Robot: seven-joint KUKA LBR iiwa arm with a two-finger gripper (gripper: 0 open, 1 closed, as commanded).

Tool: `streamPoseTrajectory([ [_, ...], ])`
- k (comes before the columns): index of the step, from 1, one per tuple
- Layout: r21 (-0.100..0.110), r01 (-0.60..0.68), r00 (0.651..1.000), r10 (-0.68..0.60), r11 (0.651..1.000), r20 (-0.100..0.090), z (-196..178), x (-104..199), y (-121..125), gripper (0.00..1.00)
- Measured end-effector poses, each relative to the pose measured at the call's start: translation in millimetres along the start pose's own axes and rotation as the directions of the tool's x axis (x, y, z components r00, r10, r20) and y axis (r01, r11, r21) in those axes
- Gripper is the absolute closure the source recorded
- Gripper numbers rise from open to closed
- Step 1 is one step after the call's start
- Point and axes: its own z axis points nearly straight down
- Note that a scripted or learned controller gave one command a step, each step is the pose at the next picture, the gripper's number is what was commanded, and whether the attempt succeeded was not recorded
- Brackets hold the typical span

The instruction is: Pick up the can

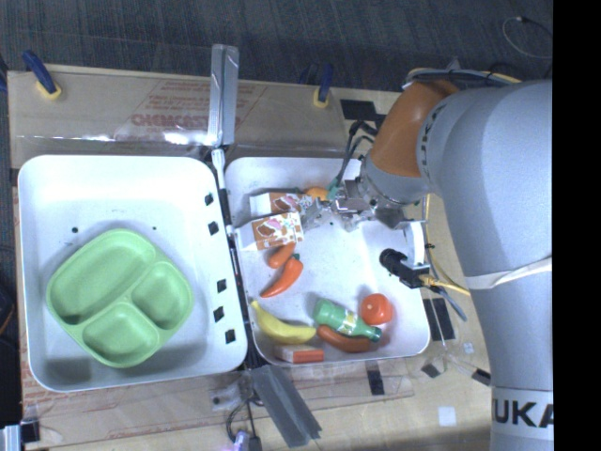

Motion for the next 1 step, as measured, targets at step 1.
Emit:
streamPoseTrajectory([
  [1, -0.008, -0.218, 0.976, 0.218, 0.976, 0.008, -2.8, 21.8, -26.4, 0.0],
])
